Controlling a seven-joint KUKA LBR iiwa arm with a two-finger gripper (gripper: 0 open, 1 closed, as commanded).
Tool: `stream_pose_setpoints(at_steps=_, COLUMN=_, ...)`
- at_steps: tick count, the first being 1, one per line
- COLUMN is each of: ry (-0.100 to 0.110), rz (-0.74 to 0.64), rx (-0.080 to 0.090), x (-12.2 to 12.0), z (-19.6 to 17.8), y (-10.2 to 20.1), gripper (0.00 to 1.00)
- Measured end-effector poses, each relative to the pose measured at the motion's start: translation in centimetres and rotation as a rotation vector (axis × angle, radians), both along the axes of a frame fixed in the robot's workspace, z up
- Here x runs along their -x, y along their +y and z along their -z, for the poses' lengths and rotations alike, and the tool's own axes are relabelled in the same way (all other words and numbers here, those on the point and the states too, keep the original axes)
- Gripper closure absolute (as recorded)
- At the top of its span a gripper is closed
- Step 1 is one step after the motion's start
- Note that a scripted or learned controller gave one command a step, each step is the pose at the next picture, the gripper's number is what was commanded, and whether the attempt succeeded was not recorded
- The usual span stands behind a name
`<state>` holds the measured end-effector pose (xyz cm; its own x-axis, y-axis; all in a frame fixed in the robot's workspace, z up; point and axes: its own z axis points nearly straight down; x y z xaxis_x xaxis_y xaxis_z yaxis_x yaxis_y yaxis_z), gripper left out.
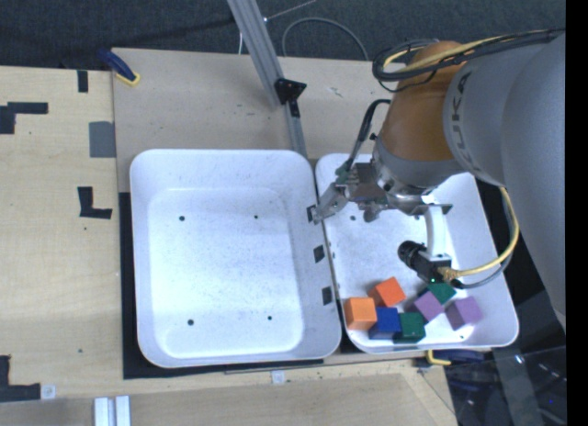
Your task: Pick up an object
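Left bin: floor bare, open access from above. Right bin: blocks crowd the near end, orange, blue, green and purple ones touching or just beside each other, little room between them. Arm and gripper hang over its far end at the shared rim. Slanted metal pole crosses the bench beyond both bins.

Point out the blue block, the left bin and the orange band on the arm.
blue block (pixel 387 320), camera view, on its top face.
left bin (pixel 220 259), camera view, on its bare floor.
orange band (pixel 418 121), camera view, on its lit side above the wrist.
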<state>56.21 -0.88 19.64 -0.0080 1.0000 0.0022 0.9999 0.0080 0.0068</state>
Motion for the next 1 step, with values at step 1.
stream_pose_setpoints(at_steps=1, ry=0.0, rz=0.012, rx=0.005, x=4.89, z=-11.92, y=-7.65, gripper=0.0)
